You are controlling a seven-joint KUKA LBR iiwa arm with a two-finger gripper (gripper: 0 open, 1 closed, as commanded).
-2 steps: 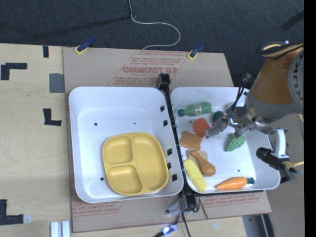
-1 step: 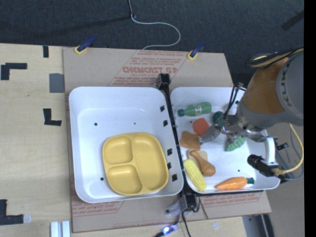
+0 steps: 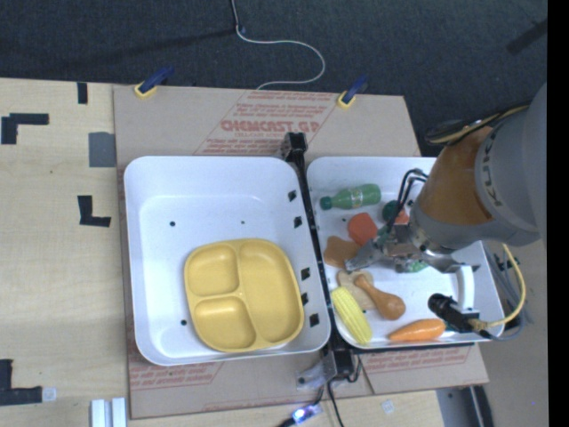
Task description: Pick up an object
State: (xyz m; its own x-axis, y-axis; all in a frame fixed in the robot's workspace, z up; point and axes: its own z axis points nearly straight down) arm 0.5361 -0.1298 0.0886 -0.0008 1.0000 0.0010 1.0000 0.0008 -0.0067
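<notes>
The right bin point(image 3: 400, 169) holds several toy foods: a green bottle point(image 3: 352, 197), a red-orange block point(image 3: 362, 228), a brown piece point(image 3: 338, 252), a tan drumstick point(image 3: 378, 296), a yellow corn cob point(image 3: 351, 315) and an orange carrot point(image 3: 417, 331). My gripper point(image 3: 378, 254) reaches in from the right and sits low in the middle of this bin, just below the red-orange block and right of the brown piece. Its fingers point(image 3: 360, 261) point left. I see nothing held between them.
The left bin point(image 3: 151, 185) contains a yellow divided plate point(image 3: 242, 293). The arm's grey body and orange band point(image 3: 453, 189) cover the right bin's right side. A black divider point(image 3: 307, 229) runs between the bins. A white cable point(image 3: 280, 47) lies behind the cardboard.
</notes>
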